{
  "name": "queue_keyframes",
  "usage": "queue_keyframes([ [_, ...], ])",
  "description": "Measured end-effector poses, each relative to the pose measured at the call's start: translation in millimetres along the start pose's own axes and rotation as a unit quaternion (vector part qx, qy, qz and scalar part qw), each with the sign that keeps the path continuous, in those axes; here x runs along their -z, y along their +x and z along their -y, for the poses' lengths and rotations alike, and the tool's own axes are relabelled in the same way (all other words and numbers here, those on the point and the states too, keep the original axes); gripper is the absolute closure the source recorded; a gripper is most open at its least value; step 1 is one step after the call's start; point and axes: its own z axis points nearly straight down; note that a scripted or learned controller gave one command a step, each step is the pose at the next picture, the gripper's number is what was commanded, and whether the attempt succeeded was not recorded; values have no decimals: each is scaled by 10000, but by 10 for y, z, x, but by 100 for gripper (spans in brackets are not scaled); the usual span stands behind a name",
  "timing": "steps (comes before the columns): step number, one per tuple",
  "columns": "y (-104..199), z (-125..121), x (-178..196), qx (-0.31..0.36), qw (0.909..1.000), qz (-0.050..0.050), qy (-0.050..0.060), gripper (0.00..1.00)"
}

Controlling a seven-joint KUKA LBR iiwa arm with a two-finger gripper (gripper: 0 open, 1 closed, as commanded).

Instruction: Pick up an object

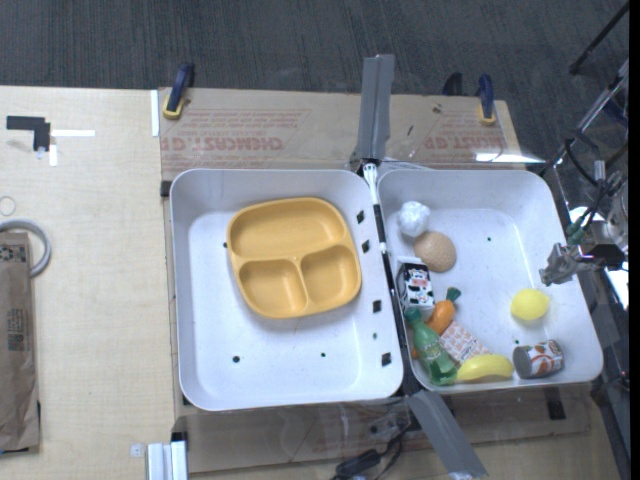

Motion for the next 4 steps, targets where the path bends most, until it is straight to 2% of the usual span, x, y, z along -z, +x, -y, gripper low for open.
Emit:
queue_keyframes([
  [1,19,150,213,1067,9943,0,-5,100],
  [2,193,147,571,1779,9841,9,-15,100],
  [3,470,-61,583,2336,9723,4,-7,100],
  [4,-93,152,286,2341,9722,0,0,100],
])
